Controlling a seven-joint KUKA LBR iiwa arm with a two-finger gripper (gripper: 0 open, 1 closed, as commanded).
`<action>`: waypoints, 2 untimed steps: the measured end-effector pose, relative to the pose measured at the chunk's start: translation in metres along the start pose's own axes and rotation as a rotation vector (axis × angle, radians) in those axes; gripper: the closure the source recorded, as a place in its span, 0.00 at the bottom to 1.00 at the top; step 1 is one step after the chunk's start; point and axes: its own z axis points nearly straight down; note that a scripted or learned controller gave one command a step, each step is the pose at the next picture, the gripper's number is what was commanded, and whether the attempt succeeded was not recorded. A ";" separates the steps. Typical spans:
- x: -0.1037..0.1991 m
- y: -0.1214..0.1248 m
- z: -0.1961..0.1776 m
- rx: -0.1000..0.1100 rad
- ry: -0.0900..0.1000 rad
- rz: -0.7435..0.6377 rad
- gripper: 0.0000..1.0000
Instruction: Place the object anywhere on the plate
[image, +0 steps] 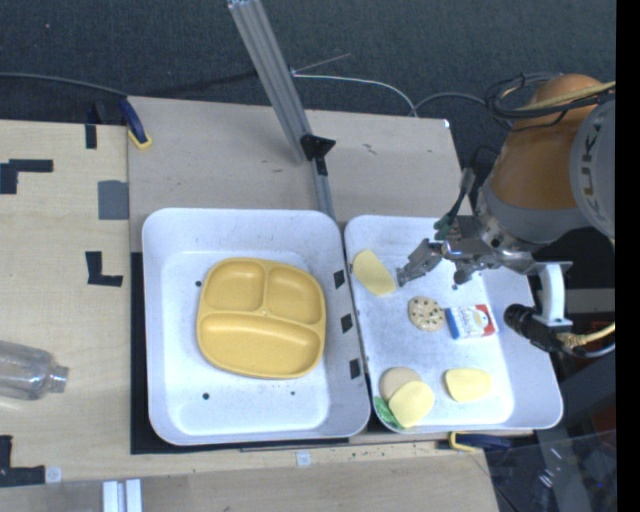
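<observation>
1. While the arm (545, 150) is reaching in from the right, its tool (438, 262) is hanging over the upper part of the right bin (530, 400); dark fingers are spreading apart at the tip, released, nothing between them.
2. Just left of the fingers, a pale yellow wedge (373, 272) is lying near the right bin's left wall, apart from the tool.
3. Below the tool, a chocolate-chip cookie (427, 314) is sitting mid-bin, with a small red, white and blue carton (470, 322) just beside it on the right.
4. Along the near side of the right bin, a tan round piece (398, 380) is touching a yellow round piece (413, 402) with a bit of green under it; a yellow oval (467, 384) is lying near them to the right.
5. Left bin (160, 300) is carrying the yellow divided plate (263, 317), three compartments, nothing on it.
6. Far left on the tabletop (60, 290), a clear plastic bottle (28, 370) is lying on its side.
7. A grey metal pole (275, 75) is slanting down toward the bins' far edge.
</observation>
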 end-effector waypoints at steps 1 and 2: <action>-0.001 -0.001 -0.005 0.008 0.000 0.001 1.00; -0.017 0.009 0.036 0.011 -0.002 0.006 1.00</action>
